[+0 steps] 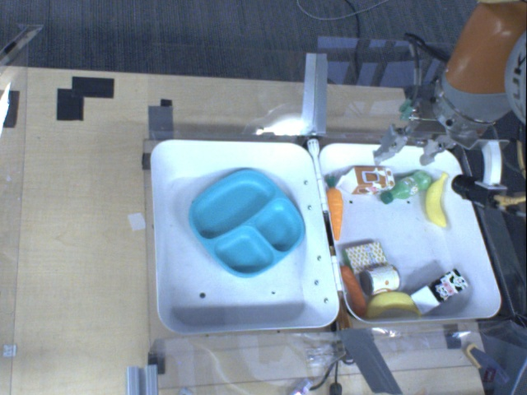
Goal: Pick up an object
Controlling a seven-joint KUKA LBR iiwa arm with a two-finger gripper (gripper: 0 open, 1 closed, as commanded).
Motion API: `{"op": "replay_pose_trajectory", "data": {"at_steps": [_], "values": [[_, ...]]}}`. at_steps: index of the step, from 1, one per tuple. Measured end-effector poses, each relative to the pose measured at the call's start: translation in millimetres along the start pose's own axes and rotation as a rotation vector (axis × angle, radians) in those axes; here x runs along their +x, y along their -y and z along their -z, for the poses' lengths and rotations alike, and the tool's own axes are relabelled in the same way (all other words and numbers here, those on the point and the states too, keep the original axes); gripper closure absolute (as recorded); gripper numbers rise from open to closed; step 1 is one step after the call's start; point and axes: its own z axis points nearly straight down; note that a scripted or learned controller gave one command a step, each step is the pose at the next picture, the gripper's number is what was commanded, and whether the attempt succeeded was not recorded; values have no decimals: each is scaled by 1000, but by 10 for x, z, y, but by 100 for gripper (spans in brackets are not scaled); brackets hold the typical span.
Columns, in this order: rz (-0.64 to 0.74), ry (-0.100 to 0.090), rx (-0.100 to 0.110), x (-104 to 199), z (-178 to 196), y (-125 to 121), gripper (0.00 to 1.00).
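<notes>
Wooden table (pixel 74 220) carries two white bins side by side; landmark is the divider (pixel 317 204) between them. Left of the divider, left bin (pixel 177 303) holds a blue sectioned plate (pixel 247 220), tilted a bit, roughly centred. Touching the divider on its right, an orange carrot (pixel 335 212) lies along the right bin (pixel 482 295) wall, a second carrot (pixel 352 285) lower down. Further right of the divider: orange-and-white snack packet (pixel 370 181) near the top, patterned small box (pixel 364 255) below it, silver can (pixel 381 280) just under that, yellow lemon-like fruit (pixel 392 304) at the bottom edge touching the can. Green item (pixel 408 186) just beside the packet, exact kind unclear. Banana (pixel 436 200) upright-ish further right, black-and-white carton (pixel 443 288) lower right. Grey arm (pixel 486 64) with orange band comes in well right of the divider; gripper (pixel 410 148) jaws spread apart, nothing between them, hovering above the packet and green item, over the top of the right bin.
</notes>
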Motion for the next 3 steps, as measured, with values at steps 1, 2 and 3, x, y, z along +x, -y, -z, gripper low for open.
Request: {"op": "replay_pose_trajectory", "data": {"at_steps": [1, 2, 3], "values": [[81, 1, 1, -694, -929, 102, 0], [45, 0, -18, -1032, -1497, 51, 0], [47, 2, -20, -1033, -1389, 41, 100]]}}
